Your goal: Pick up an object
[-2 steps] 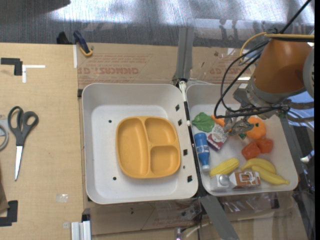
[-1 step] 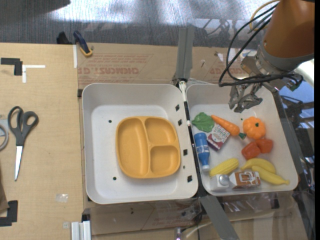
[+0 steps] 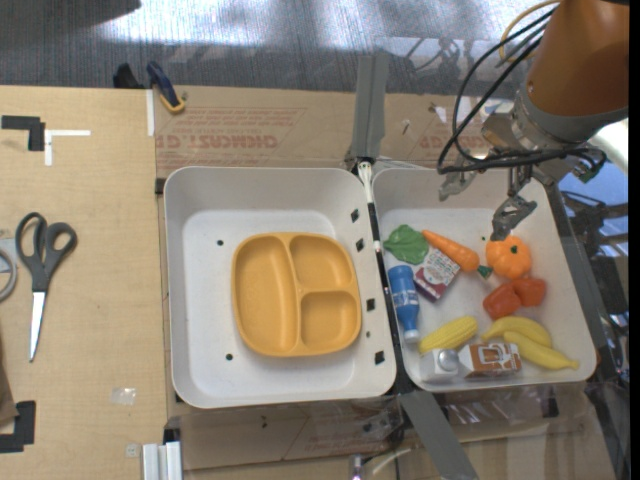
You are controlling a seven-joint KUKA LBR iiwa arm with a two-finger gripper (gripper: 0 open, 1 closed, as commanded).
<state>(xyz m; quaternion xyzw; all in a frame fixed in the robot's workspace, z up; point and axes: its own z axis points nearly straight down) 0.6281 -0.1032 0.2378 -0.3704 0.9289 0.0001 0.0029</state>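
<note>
Camera view from above gives you two white bins side by side on the tabletop (image 3: 80,368). Left bin (image 3: 190,268) has exactly one thing in it: a yellow divided plate (image 3: 297,294) with three compartments, sitting roughly in the middle.

Right bin (image 3: 570,268) is where all your pickable stuff is. Counting it out: one green leafy piece (image 3: 405,240), one carrot (image 3: 452,250), one small maroon-and-white packet (image 3: 435,273), one blue bottle (image 3: 403,301) lying on its side, one corn cob (image 3: 447,334), one banana (image 3: 530,340), one orange carton (image 3: 493,359), one small pumpkin (image 3: 509,257) and two red-orange chunks (image 3: 516,295) touching each other just below the pumpkin. Something silvery sits beside the carton at the near edge, too unclear to name.

Your tool (image 3: 510,211) hangs over the far right part of that bin, right above the pumpkin, tip near its stem. Honestly can't tell how wide it is, the end is too small and dark.

Off to the left on the tabletop you've got one pair of scissors (image 3: 40,268), and one blue-and-yellow clip (image 3: 165,88) at the far edge.
</note>
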